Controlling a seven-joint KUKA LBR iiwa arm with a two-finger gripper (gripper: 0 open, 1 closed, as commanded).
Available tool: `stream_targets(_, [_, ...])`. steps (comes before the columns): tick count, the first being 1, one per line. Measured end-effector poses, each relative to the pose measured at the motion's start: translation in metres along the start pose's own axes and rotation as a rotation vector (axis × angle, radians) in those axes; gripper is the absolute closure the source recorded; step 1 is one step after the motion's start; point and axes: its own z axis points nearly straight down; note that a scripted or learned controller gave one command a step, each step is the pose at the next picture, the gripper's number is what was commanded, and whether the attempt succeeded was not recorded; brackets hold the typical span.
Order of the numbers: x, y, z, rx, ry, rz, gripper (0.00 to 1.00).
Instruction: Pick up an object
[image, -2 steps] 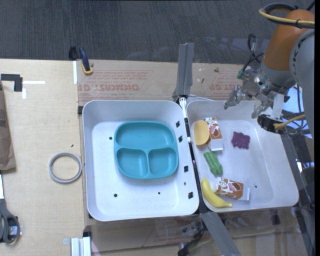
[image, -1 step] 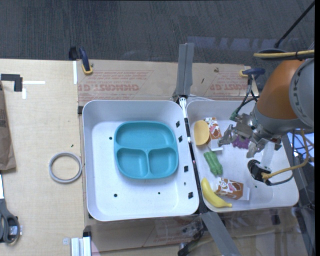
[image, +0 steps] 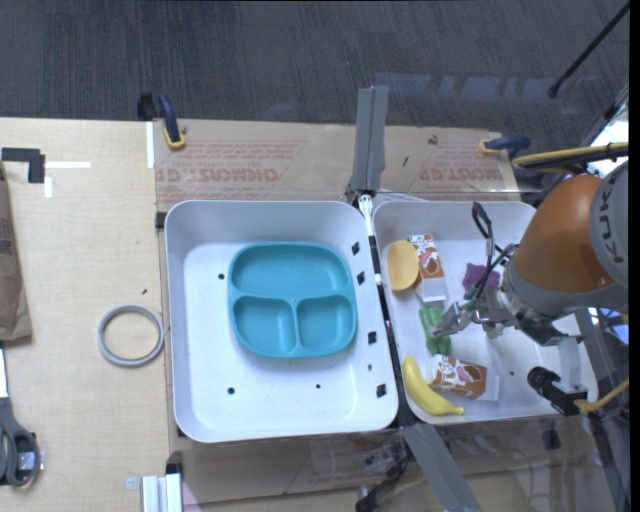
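The right bin (image: 520, 215) holds several objects. A yellow oval piece (image: 402, 265) lies at its left wall, with a white and red packet (image: 430, 268) beside it. A purple item (image: 476, 275) sits near the middle and a green item (image: 434, 328) just below it. A banana (image: 428, 389) and an orange-brown packet (image: 462, 378) lie along the front. My gripper (image: 456, 320) hangs low in this bin, right beside the green item and above the orange-brown packet. The arm and its orange band (image: 562, 238) cover the bin's right part.
In the left bin (image: 190, 330) rests a teal divided plate (image: 293, 298). Left of the bins, a tape ring (image: 131, 333) and scissors (image: 16, 456) lie on the bench. A metal post (image: 368, 140) stands behind the wall between the bins.
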Motion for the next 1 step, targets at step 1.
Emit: stream_targets(1, [0.0053,-0.0017,-0.0158,0.006,0.001,-0.12,0.0])
